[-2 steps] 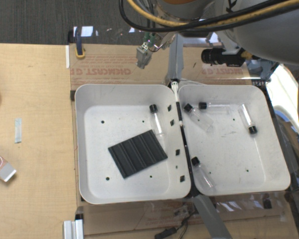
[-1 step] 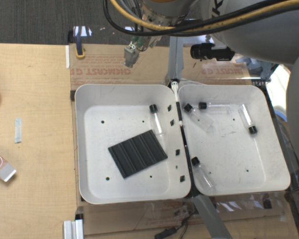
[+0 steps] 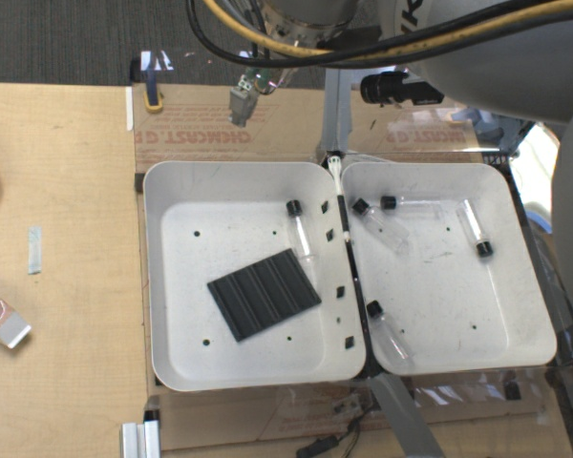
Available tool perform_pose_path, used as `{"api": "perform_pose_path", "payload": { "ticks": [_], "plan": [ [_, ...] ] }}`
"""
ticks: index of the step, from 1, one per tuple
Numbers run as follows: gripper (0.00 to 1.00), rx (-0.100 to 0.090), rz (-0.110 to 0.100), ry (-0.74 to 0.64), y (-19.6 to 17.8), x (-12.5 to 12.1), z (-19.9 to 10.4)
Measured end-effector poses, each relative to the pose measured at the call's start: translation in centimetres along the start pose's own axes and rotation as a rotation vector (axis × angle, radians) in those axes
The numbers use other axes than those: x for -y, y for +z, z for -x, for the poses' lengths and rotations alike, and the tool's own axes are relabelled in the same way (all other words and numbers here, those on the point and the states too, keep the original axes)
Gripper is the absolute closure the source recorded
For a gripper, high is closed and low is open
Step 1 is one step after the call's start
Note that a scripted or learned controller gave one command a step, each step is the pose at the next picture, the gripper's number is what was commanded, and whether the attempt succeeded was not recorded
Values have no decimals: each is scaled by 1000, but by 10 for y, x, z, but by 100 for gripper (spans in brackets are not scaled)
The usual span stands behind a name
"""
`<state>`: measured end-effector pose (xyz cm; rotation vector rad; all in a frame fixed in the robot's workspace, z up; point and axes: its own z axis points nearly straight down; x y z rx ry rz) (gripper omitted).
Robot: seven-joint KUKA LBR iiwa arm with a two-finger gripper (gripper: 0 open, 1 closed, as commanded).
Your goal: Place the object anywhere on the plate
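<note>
From the overhead camera, I am at the approach step, nothing picked yet. The clear plastic tube with a black cap (image 3: 298,225) lies in the left white bin (image 3: 172,351), just beyond the black ribbed plate (image 3: 264,294). My end effector (image 3: 242,104) hangs over the far tabletop, seemingly empty; I cannot tell its opening. Next I must descend onto a tube.

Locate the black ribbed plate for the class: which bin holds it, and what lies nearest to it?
The black ribbed plate lies flat in the left bin, near its middle, with a clear black-capped tube just beyond its upper right corner.
</note>
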<state>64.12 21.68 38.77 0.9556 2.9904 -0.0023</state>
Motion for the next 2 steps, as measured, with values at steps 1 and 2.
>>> {"api": "perform_pose_path", "payload": {
  "ticks": [1, 2],
  "plan": [
    [100, 0, 0, -88, -1, -7, -7],
    [100, 0, 1, -183, 10, -15, 2]
  ]
}}
